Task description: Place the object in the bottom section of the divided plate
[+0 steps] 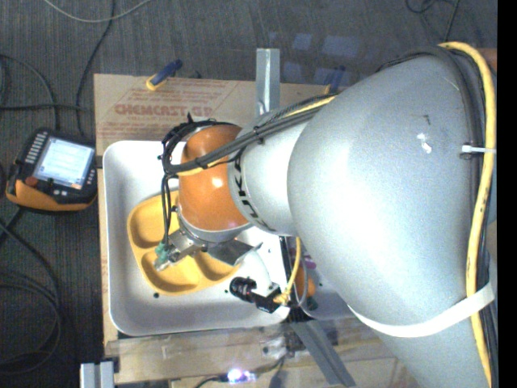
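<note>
- 1 arm [363, 208] reaches in from the right, wrist and orange band [206, 186] hanging over the yellow divided plate [149, 225] in the left white bin [129, 168].
- Gripper [168, 253] sits low over the plate, around the divider between its sections; the wrist hides the tips, so I cannot tell the claw's state.
- Small green bit [164, 255] shows right at the gripper end, low over the plate. Could be the object, could be gripper hardware; too small to say.
- Object location: not confirmed. If the green bit is it, it is at the gripper, at the rim of the near section [182, 277].
- Near section looks bare yellow where visible; nothing seen resting in it.
- Judgement: placement not yet shown done. Arm is at the plate, so probably late approach or about to release.
- Left to do: get the object settled in the near section, let go, retract.
- Teach pendant [52, 168] lies on the floor, well left of the bin.
</note>
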Robot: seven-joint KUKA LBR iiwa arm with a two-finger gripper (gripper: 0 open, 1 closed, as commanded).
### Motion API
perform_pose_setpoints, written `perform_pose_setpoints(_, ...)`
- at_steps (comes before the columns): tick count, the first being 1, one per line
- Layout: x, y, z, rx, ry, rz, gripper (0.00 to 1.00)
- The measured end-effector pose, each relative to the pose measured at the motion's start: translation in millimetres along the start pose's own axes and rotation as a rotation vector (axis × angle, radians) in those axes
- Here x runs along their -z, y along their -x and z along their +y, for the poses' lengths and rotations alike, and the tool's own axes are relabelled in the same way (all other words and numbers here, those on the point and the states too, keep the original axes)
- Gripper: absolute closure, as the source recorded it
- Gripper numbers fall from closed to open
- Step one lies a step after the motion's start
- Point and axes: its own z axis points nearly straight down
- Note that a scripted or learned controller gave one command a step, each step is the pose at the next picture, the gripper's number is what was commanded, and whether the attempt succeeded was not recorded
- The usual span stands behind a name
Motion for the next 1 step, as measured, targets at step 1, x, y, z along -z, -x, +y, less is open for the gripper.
perform_pose_setpoints(1,263.4,-2.5,-3.4,0.088,-0.006,-0.012,1.0)
